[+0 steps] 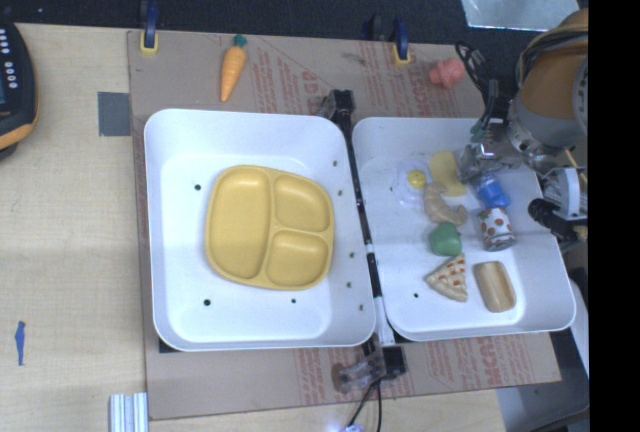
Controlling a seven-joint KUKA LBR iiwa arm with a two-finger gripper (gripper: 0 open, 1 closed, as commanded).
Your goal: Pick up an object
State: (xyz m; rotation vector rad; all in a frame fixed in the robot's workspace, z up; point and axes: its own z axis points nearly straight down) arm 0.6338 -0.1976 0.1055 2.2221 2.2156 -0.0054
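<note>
A: What lies nearest the camera?
B: In the right bin (560, 315), along its near side, a pizza slice (449, 278) sits just beside a bread roll (494, 285). The left bin (165, 220) carries a yellow divided plate (268, 224).

A: And further in?
B: A green round piece (445, 240) sits above the pizza slice, with a small printed can (497, 227) to its right. Behind them are a beige lump (443, 211), a blue piece (491, 191) and a yellow piece (445, 170).

A: Where is the claw?
B: The claw (484, 152) hangs low over the far right part of the right bin, just beside the yellow piece and above the blue one. I cannot tell how its fingers stand, and nothing shows between them.

A: Beyond the bins?
B: On the tabletop (60, 220), a toy carrot (232, 70) lies behind the left bin and a pink piece (447, 72) behind the right one.
</note>
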